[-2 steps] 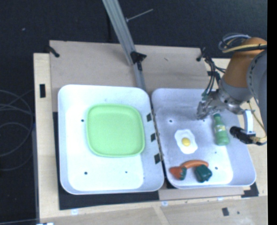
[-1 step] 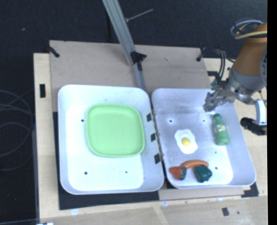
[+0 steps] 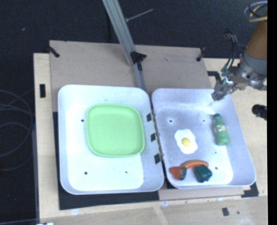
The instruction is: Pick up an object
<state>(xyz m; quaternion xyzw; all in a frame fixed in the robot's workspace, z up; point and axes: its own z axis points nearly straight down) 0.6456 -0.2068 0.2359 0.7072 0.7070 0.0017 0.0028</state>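
The right bin (image 3: 176, 107) holds a green bottle (image 3: 219, 130) near its right side, a fried egg (image 3: 186, 141) in the middle, and an orange sausage (image 3: 195, 164), a red piece (image 3: 178, 173) and a dark green piece (image 3: 203, 173) along its front. My gripper (image 3: 219, 93) hangs over the far right corner of that bin, above and behind the green bottle, touching none of the objects. Nothing shows between its fingers.
A light green square plate (image 3: 115, 130) lies in the left bin (image 3: 73, 107). A grey metal pole (image 3: 121, 27) slants up from the back of the bench between the bins. The arm's wrist (image 3: 251, 71) sits beyond the right bin's far right corner.
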